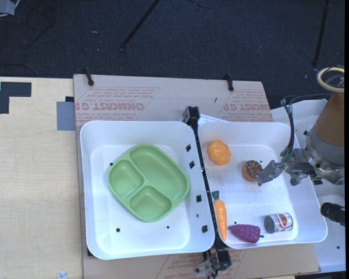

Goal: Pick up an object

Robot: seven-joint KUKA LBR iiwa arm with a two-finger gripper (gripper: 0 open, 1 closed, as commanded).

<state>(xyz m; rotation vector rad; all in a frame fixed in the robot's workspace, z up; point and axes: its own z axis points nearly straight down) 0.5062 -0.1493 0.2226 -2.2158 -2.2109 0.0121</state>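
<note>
The right bin [310, 209] holds several small objects. An orange fruit [218, 153] lies near its back left. A brown doughnut [251, 170] sits in the middle. A carrot [220, 215] lies along the left wall, with a purple bunch of grapes [245, 232] and a small can [278, 222] on its side at the front. My gripper [281, 175] hangs over the right half of this bin, open, with nothing between its fingers. Its left finger [267, 173] is just right of the doughnut.
A green divided plate [148, 182] lies in the left bin [86, 202]. A black divider [199, 179] runs between the two bins. The arm's grey and orange body [331, 132] stands over the right bin's right edge. Cables hang by it.
</note>
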